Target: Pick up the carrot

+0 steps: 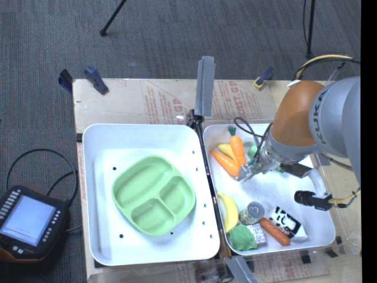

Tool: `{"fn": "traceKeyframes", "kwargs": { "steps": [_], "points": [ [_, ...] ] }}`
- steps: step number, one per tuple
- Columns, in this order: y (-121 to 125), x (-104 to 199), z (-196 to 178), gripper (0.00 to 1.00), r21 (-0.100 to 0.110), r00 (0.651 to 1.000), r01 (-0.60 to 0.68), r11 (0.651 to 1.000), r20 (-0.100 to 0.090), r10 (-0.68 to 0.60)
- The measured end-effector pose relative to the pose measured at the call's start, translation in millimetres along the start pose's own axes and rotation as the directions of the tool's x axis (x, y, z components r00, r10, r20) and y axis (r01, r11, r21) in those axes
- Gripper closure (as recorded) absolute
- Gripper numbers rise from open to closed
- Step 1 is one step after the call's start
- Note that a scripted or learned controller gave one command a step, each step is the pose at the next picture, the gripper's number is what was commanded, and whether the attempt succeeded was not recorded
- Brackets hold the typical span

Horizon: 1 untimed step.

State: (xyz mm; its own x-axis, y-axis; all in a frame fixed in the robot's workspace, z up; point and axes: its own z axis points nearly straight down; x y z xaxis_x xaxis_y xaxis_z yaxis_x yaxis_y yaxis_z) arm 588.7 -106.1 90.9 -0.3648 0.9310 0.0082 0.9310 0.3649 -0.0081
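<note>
Two orange carrots lie in the upper left of the right bin [312, 184]. One carrot [237, 149] has a green top and points away from me; the other [225, 163] lies slanted just below it, beside a small yellow piece [224, 150]. A third carrot-like orange piece [275, 232] rests near the bin's front edge. My gripper [247, 171] hangs low over the bin, just right of the slanted carrot and close to its lower end. Nothing is visibly held in it.
A banana [229, 212], a small tin can [254, 211], a green leafy item [242, 239] and a black-and-white box [288, 221] crowd the right bin's front. The left bin [97, 158] holds a green divided plate [154, 194]. The arm's body covers the right bin's upper right.
</note>
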Motion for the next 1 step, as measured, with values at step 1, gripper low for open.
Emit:
{"fn": "traceKeyframes", "kwargs": {
  "steps": [1],
  "points": [
    [44.7, 46.3, -91.5, 1.0, 0.012, 0.985, 0.171, 0.985, -0.002, -0.171]
  ]
}}
